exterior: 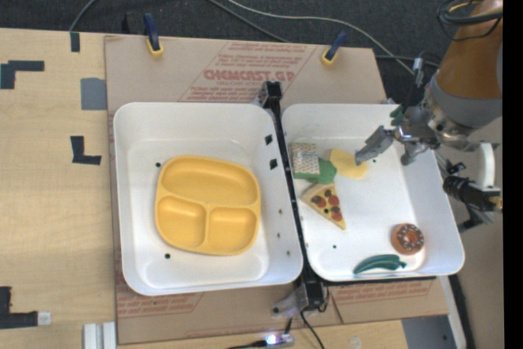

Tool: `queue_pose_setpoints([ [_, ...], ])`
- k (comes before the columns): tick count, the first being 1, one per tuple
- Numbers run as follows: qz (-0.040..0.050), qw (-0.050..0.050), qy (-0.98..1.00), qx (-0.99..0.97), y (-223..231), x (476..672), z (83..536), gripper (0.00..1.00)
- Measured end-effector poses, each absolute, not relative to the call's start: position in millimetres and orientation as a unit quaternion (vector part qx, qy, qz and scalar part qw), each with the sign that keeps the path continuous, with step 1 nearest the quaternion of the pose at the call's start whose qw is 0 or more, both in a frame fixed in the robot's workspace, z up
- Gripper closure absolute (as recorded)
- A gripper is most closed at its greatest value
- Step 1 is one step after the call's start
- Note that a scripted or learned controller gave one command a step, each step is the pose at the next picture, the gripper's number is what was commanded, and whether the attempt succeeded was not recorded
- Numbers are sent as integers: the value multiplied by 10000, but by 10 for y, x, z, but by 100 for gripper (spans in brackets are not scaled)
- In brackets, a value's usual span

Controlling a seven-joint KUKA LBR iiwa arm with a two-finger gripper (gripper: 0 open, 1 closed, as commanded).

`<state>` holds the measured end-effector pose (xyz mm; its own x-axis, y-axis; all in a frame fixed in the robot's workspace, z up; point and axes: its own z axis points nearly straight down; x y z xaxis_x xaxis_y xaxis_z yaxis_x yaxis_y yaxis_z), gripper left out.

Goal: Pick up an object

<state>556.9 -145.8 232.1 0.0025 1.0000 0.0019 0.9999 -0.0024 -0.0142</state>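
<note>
Camera view: the gripper hangs low over the right bin, near its far right corner, fingers spread and grasping nothing. Its tips point at a pale yellow piece lying just beside them toward the bin centre. That piece touches a green toy, which in turn touches a checkered block close to the divider edge. A pizza slice lies near the bin centre. A doughnut and a green pepper sit at the near right corner, almost touching each other.

Recommended procedure, as a judgement: select the pale yellow piece as target, being nearest. Centre the fingers astride it, descend until the tips nearly meet the floor, then close, since the piece looks flat and may slip.

Clearance: open floor lies along the right wall and between the pizza slice and doughnut. The crowded side is toward the divider. The left bin carries a yellow divided plate
</note>
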Motion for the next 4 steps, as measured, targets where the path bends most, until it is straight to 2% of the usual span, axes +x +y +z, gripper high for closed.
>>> queue_pose_setpoints([
  [1, 7, 6, -7076, -7066, -1455, 5595, 2390, 0],
  [3, 26, 31, -7074, -7068, -1350, 5592, 1269, 0],
  [4, -1, -3, -7073, -7070, -1357, 5605, 865, 0],
])
